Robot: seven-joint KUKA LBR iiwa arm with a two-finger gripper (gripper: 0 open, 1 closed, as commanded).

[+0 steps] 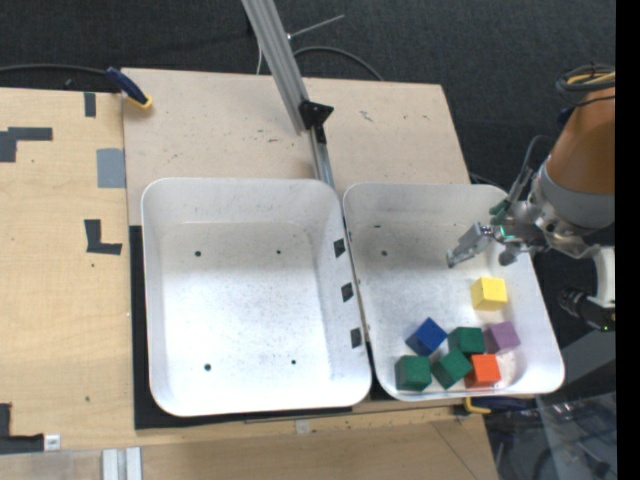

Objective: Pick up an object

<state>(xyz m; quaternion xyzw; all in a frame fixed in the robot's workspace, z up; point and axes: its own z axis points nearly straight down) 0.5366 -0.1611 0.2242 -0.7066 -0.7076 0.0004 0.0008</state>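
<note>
From the overhead camera view we've got the gripper (484, 245) hanging over the right bin (400, 218), fingers spread, nothing between them. The yellow cube (490, 291) sits just below it toward the front edge, so it's the closest pick.

Left of the jaws, both bins (245, 203) look like smooth white plastic speckled with dark scuffs. Below the jaws, the blocks (460, 353) look matt. The surface (200, 128) is pale, scratched wood.
</note>
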